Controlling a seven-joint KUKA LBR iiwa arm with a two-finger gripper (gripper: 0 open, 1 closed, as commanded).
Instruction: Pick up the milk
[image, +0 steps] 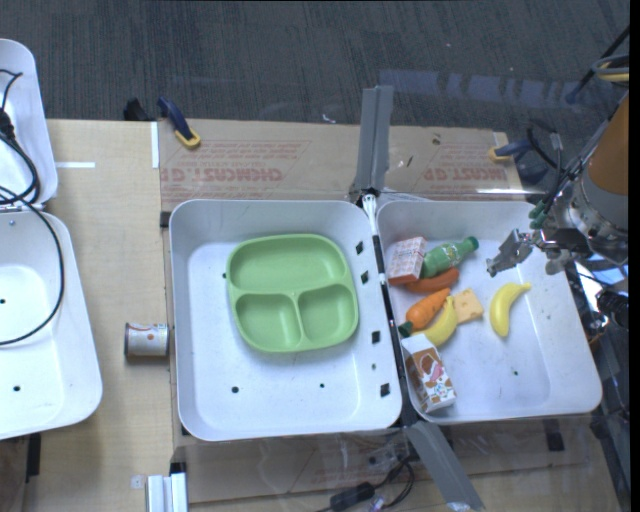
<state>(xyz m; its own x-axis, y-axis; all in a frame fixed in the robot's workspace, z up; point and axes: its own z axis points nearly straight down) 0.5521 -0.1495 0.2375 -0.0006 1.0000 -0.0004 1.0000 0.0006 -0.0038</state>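
On the left of the desk (110, 200) sits the left bin (200, 400) with a green plate (292, 292) that has three parts. A small can (147, 340) lies on the desk just beside that bin.

The right bin (560, 380) holds the toy food. The milk (431, 374) is a small carton with red and white sides. It lies tipped over in the front left corner of this bin, close to the wall between the bins. Behind it are a carrot (428, 306), a yellow banana (441, 324) and a cheese wedge (468, 305). Further back are another small carton (405, 259) and a green bottle (448, 256). A second banana (504, 304) lies alone to the right.

The milk looks light and a bit stiff, with smooth sides that may slip. I think the best hold is across its two long flat sides, near the middle.

The tool (527, 248) hangs over the back right part of the bin, well apart from the milk. Its fingers look spread and hold nothing. The arm comes in from the right and leans toward the left.
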